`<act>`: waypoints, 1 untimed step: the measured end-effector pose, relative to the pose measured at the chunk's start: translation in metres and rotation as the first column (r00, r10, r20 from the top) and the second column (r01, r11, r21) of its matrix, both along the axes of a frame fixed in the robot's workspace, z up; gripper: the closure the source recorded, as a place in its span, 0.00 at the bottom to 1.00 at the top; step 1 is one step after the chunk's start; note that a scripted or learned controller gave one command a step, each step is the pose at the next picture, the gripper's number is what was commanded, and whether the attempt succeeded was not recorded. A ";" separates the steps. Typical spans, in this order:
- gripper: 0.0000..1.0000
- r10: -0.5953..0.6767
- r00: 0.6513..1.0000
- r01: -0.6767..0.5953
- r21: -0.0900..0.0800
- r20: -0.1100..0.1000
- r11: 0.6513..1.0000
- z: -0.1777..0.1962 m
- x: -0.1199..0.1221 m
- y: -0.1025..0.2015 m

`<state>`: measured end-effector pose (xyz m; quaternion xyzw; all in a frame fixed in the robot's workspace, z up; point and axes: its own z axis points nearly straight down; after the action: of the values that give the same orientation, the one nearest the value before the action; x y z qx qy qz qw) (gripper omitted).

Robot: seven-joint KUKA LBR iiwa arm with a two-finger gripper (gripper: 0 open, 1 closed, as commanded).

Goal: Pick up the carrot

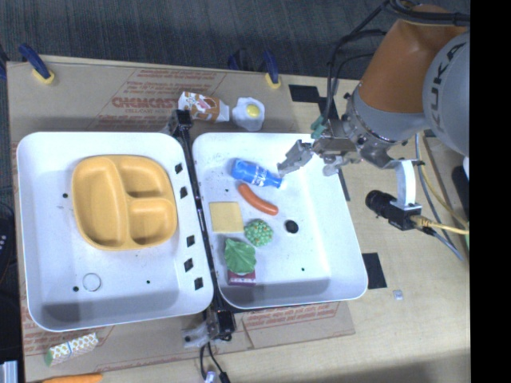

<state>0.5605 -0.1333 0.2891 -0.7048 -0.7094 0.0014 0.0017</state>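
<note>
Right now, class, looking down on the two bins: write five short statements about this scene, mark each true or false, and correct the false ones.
1. The yellow divided plate sits in the left white bin. True.
2. The orange carrot-like stick lies in the left bin. False: it lies in the right white bin.
3. The blue bottle lies beside that stick. True.
4. The gripper holds the stick. False: the stick lies on the bin floor, apart from it.
5. The green bumpy ball sits outside both bins. False: it sits in the right bin.
</note>
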 end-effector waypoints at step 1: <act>0.00 -0.042 0.999 0.042 -0.001 -0.002 0.999 -0.091 0.015 0.045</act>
<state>0.5751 -0.0881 0.1983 -0.7197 -0.6943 0.0022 0.0023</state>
